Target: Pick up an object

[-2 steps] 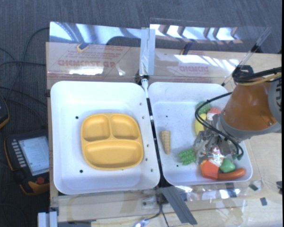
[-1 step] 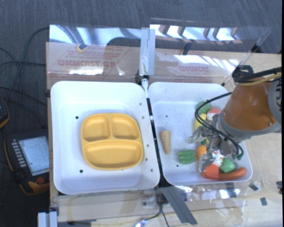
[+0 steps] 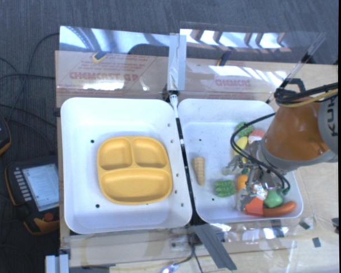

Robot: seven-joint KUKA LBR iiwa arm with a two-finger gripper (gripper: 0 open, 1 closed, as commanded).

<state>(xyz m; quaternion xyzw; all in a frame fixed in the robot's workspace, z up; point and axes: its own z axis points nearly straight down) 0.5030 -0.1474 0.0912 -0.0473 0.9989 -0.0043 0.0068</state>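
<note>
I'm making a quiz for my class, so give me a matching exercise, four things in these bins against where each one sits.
Things:
1. yellow divided tray
2. ice cream cone
3. green leafy toy
4. orange-red carrot toy

Places:
A. right bin, near its left wall
B. right bin, front right corner
C. middle of the left bin
D. right bin, between the cone and the pincer

Pairs: 1-C, 2-A, 3-D, 4-B

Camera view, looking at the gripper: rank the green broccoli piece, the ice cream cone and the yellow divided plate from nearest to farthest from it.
From the gripper:
1. Green broccoli piece, just to its left in the right bin.
2. Ice cream cone, farther left, near the right bin's left wall.
3. Yellow divided plate, farthest, in the left bin.
</note>
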